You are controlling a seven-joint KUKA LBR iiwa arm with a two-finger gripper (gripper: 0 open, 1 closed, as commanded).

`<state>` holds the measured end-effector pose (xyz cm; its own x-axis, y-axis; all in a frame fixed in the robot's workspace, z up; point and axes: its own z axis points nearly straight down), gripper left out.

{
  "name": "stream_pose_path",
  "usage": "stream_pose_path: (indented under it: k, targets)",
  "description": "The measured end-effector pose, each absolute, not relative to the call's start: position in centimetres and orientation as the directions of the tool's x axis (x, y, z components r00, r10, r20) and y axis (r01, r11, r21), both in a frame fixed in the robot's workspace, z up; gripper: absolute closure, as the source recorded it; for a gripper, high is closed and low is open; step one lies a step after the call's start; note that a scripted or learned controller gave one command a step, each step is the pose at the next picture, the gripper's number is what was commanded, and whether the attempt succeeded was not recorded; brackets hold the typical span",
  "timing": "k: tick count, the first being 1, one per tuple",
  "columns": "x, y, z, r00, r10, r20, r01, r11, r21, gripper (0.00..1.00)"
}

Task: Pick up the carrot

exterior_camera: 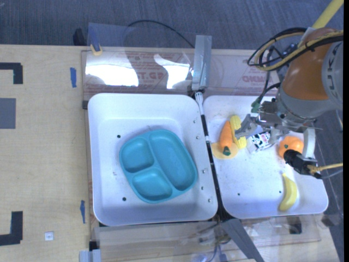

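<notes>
The carrot (226,135), orange with a green tip, lies at the left side of the right bin (256,198), close to the wall between the bins. A yellow corn cob (235,125) touches its right side, and a yellow piece (222,153) lies under its lower end. My gripper (256,131) hangs low over the bin just right of the corn and carrot, with the grey arm and orange band behind it. Nothing shows held in it.
An orange fruit (291,145) sits at the right of the right bin, partly behind the arm's cable. A banana (289,194) lies near that bin's front right corner. The left bin (103,119) holds a blue divided tray (158,165).
</notes>
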<state>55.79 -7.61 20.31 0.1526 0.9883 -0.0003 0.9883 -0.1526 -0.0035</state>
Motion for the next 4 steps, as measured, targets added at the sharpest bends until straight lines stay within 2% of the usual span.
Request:
stream_pose_path:
  k: [1, 3, 4]
  targets:
    - [60.3, -4.0, 18.2, -0.176, 0.984, -0.001, 0.984, 0.176, 0.0, 0.0]
    - [60.1, -3.9, 18.2, -0.145, 0.989, 0.0, 0.989, 0.145, -0.002, 0.0]
    - [59.8, -10.4, 12.0, -0.213, 0.977, -0.01, 0.977, 0.213, 0.021, 0.0]
